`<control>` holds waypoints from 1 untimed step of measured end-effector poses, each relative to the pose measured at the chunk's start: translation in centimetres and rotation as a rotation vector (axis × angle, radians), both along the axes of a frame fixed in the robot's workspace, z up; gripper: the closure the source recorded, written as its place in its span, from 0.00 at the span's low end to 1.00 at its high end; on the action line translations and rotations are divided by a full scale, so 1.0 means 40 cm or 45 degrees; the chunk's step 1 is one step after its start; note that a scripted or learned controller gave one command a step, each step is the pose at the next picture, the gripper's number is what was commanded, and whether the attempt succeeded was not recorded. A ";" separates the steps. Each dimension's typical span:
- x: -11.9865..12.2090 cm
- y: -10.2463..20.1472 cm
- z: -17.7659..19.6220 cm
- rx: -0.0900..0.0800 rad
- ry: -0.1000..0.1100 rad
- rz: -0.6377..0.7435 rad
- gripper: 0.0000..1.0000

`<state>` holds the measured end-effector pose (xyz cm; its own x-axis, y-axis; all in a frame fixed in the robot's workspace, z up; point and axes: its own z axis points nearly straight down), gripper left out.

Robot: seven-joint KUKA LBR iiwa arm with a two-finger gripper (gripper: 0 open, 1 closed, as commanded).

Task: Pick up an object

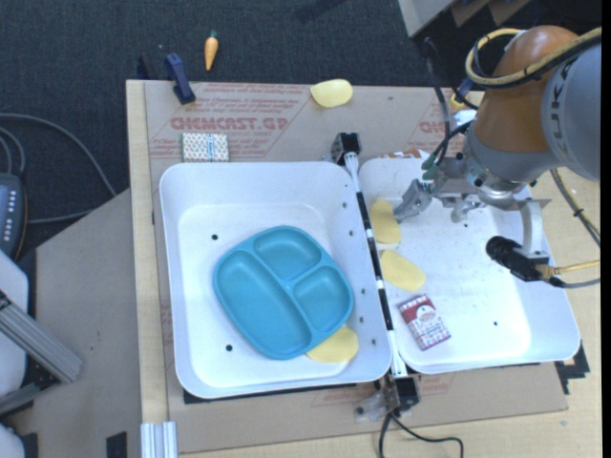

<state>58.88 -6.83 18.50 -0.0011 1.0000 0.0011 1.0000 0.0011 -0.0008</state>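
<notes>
My gripper [420, 198] hangs under the grey and orange wrist over the far left part of the right bin [544, 337]. Just below and left of it a yellow piece [385, 223] lies against the bin's left wall. A second yellow piece [402, 271] lies nearer the front, and a small red and white box [424, 322] lies flat in front of that. I see nothing in the gripper. The arm hides the bin's back right corner.
The left bin [191, 208] holds a blue divided plate [283, 290] with a yellow piece [334, 345] at its front edge. On the bench behind lie a patterned packet [204, 146], a yellow object [331, 93] and a blue clip [178, 77]. A small carrot [211, 51] lies on the floor.
</notes>
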 end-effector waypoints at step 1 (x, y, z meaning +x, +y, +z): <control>0.084 -0.156 0.049 -0.004 -0.004 -0.002 0.00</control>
